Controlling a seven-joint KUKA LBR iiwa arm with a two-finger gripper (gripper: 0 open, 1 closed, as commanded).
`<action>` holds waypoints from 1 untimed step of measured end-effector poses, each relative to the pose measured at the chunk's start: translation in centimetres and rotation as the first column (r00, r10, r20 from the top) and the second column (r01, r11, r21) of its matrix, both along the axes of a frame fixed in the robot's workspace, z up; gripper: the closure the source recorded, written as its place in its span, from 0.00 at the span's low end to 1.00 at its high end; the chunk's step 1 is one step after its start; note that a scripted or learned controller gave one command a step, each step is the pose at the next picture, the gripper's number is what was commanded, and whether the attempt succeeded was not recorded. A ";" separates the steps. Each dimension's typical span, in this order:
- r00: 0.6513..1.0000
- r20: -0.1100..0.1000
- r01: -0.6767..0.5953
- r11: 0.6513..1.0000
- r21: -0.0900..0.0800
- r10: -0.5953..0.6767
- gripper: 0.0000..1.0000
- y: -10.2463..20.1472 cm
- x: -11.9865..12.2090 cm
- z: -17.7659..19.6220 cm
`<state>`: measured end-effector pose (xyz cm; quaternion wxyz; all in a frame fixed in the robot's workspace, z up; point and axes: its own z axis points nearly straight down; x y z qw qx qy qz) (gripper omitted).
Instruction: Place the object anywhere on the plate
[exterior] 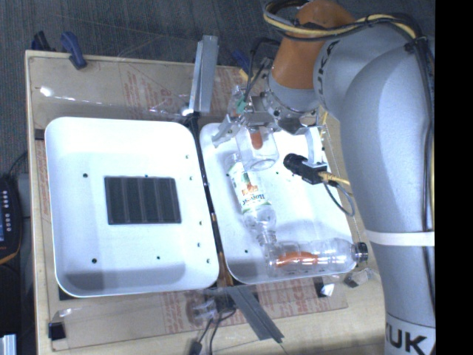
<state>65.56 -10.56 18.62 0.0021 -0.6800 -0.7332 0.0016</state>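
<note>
Two shallow white bins share the counter (111, 87). Nearest us, a clear bottle (310, 256) lies on its side along the near wall of the right bin (325, 213), with something orange inside it. Just beyond it a labelled bottle (250, 189) lies slantwise, its neck pointing toward the first bottle. The left bin (59, 161) carries a dark ribbed rectangle at its middle, which we take to be the plate (143, 200); nothing rests on it. We judge the task barely begun: both bottles sit in the right bin, well apart from the plate, and the lift, the crossing and the release all remain.

Farther back, the gripper (255, 128) hangs over the far end of the right bin, just above a clear vessel (260, 150) with an orange patch. Whether it is open or closed we cannot tell, nor whether it grips anything. A black fitting (303, 167) on a yellow cable sits beside it. The raised rims where the bins meet lie across the path to the plate. At the far edge stand a grey metal bar (203, 72) and blue clamps (74, 50)
</note>
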 end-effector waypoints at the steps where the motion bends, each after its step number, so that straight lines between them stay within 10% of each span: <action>1: 1.000 0.002 0.018 1.000 -0.001 -0.018 1.00 3.3 0.1 10.5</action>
